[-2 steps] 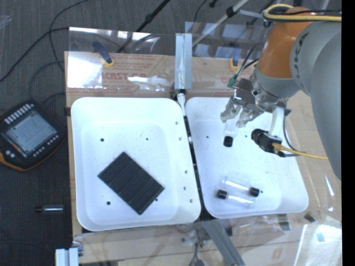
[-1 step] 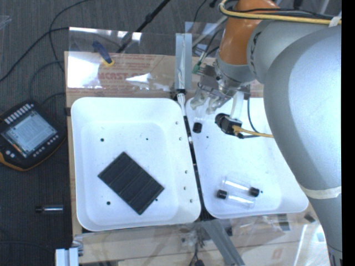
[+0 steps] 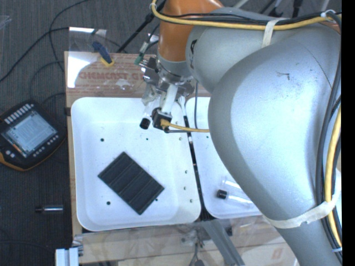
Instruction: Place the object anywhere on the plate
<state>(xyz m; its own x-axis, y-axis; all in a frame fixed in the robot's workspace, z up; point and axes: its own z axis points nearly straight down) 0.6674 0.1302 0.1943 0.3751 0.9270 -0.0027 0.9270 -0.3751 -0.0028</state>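
Plate [image 3: 131, 182] (dark, ribbed, rectangular) lies flat.

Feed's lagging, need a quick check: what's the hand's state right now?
Hand: cannot be told; it sits above the left bin, away from the black ribbed plate.

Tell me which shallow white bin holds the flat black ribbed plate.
The shallow white bin on the view's left: the flat black ribbed plate lies in it.
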